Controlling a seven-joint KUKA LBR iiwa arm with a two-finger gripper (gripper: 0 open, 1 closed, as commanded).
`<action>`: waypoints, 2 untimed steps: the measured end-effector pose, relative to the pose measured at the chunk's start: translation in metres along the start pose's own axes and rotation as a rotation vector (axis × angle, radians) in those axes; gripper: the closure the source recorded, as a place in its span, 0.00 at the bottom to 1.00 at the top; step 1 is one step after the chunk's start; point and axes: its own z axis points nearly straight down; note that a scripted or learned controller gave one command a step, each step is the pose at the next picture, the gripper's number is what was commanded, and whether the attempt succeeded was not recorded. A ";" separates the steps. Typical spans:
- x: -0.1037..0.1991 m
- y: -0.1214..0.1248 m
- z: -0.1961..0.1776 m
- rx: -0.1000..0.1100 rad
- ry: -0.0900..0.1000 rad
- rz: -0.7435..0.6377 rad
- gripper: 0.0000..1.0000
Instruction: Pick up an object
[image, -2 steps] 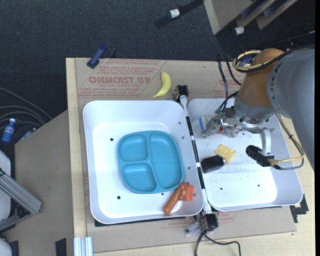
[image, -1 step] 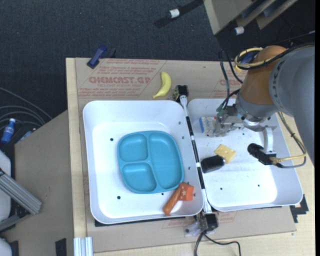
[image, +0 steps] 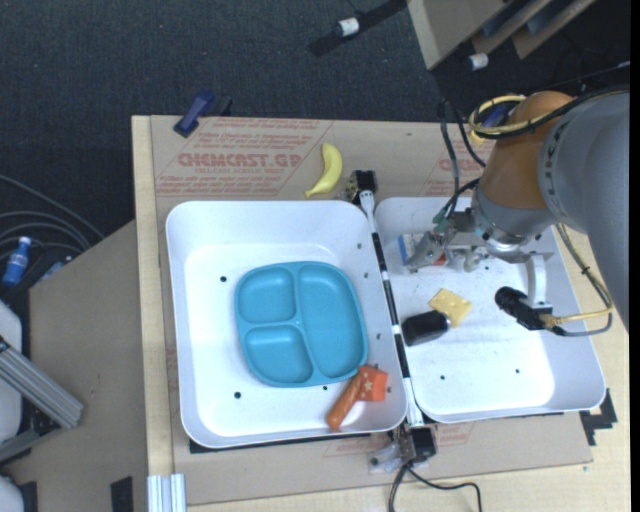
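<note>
My gripper (image: 452, 252) hangs low over the back of the right bin (image: 520, 385), reaching in from the right. Just to its left, by the bin's back left corner, lies a small blue thing (image: 405, 247). A pale yellow wedge (image: 450, 304) rests in front of the gripper, apart from it. A small black block (image: 424, 325) sits beside the wedge, close to the divider. In the left bin (image: 195, 300) lies a blue divided plate (image: 298, 322), with an orange carrot-shaped toy (image: 357, 396) at the front right corner.
A yellow banana (image: 326, 170) lies on the cardboard bench behind the left bin. A blue object (image: 195, 113) sits at the bench's back left corner. The front half of the right bin offers free room.
</note>
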 end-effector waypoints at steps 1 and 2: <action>0.000 0.001 -0.010 -0.002 0.000 0.000 1.00; 0.000 0.000 -0.010 -0.001 0.000 0.000 0.00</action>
